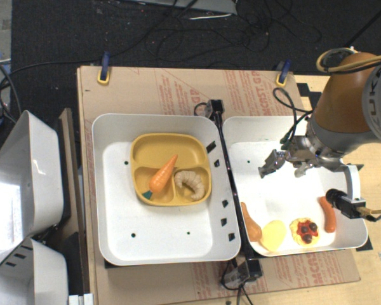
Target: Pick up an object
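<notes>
My gripper [286,166] hangs over the upper middle of the right bin [267,132]. Its two dark fingers are spread apart and nothing sits between them. Toy foods lie along this bin's front edge, below the gripper: an orange drumstick [250,222], a pale yellow round piece [274,234], a small tart with red and dark topping [305,230] and a red sausage [329,215]. In the left bin [114,227] a yellow divided plate [143,148] holds an orange carrot [163,174] and a pale curled shrimp [190,183].
The grey arm with its orange band [349,97] comes in from the right above the right bin's far corner. A black divider with clips [223,164] runs between the bins. Two more white bins [22,176] lean at the far left, off the bench.
</notes>
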